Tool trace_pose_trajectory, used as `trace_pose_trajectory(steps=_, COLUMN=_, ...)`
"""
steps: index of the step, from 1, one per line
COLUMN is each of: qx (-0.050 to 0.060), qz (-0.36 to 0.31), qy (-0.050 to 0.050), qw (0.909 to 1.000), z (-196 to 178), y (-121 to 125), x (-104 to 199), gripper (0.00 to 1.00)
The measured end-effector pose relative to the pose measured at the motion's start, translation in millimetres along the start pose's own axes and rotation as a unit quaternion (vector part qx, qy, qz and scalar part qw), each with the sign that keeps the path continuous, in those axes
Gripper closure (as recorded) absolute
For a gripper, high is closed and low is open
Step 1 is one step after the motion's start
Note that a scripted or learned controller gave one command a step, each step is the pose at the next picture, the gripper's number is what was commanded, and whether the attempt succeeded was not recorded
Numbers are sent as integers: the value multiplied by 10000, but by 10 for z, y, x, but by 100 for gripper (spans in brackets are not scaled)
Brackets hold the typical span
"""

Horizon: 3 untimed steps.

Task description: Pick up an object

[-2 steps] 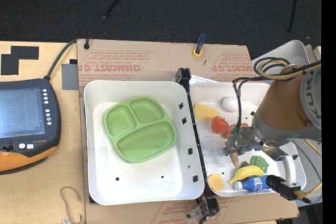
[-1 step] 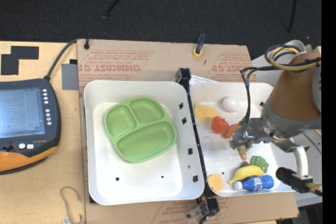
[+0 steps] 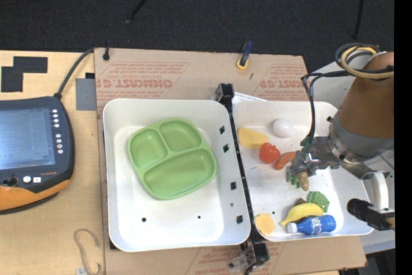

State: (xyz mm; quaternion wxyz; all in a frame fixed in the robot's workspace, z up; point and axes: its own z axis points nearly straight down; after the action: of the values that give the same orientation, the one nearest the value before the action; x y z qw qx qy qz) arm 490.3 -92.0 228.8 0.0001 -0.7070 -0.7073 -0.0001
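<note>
The gripper sits low just right of the red pepper; I cannot tell whether it grasps anything. Crowded toys there invite a glancing miss, judging by the clutter.

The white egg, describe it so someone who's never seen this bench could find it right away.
Start at the right bin, the one the arm reaches into. Near its far edge lies the egg, beside a yellow piece. It is the one plain white, smooth oval among coloured toys.
</note>
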Motion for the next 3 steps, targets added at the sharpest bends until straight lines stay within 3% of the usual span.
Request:
trace_pose_trajectory(steps=1, qx=24, qz=-16, qy=12, qw=10000, z=109, y=37, x=480, gripper=100)
trace_pose_trajectory(steps=2, qx=8, qz=-18, qy=7, qw=10000, z=-45, y=53, x=903, gripper=100)
trace_pose_trajectory(steps=3, qx=22, qz=1, qy=1, qw=10000, z=-1, y=8, x=1000, gripper=100)
